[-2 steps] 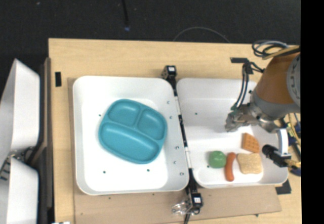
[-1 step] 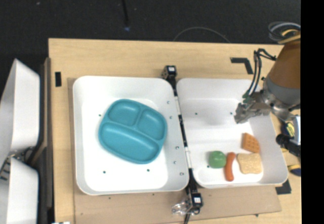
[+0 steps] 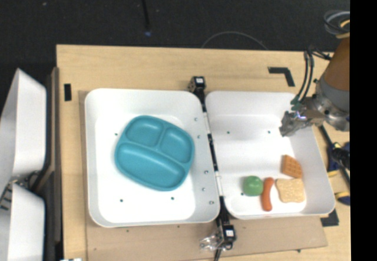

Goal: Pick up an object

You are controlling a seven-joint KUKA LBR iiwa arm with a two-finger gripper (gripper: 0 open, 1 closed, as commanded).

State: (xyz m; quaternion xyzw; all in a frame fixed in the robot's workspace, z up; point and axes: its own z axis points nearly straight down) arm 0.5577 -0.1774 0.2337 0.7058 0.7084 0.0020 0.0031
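In the right bin (image 3: 247,112) several toy foods lie near the front right corner: a green round piece (image 3: 253,185), an orange-red sausage (image 3: 268,194), a tan toast slice (image 3: 291,190) and a small orange waffle-like square (image 3: 291,167). My gripper (image 3: 290,124) hangs over the right bin's right side, above and behind the waffle square, apart from all the foods. Nothing shows between its fingers.
The left bin (image 3: 100,118) holds a blue divided plate (image 3: 154,152). A black clip (image 3: 197,83) sits at the back of the seam between the bins, another (image 3: 224,233) at the front. White boxes (image 3: 26,130) stand at the bench's left edge.
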